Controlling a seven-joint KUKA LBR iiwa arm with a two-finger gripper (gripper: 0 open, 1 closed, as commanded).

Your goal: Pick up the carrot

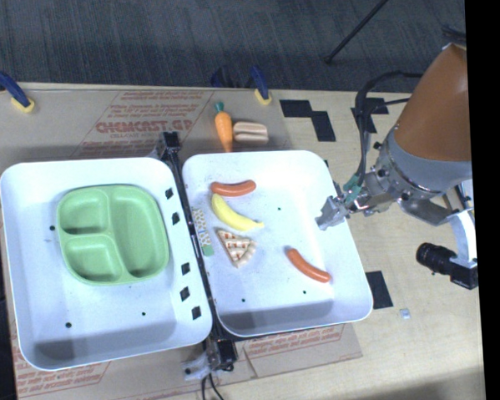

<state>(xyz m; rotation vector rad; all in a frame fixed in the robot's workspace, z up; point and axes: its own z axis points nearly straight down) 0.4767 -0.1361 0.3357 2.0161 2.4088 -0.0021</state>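
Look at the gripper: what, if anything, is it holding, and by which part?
Nothing is held. The gripper hangs at the right bin's right rim with nothing between its fingers, while the carrot lies outside the bins, on the cardboard behind.

Carrot placed behind right bin, outside it, sandwich just beside; divided plate set in left bin.

You see a green divided plate in the left bin; a banana and waffle slice in the right bin.
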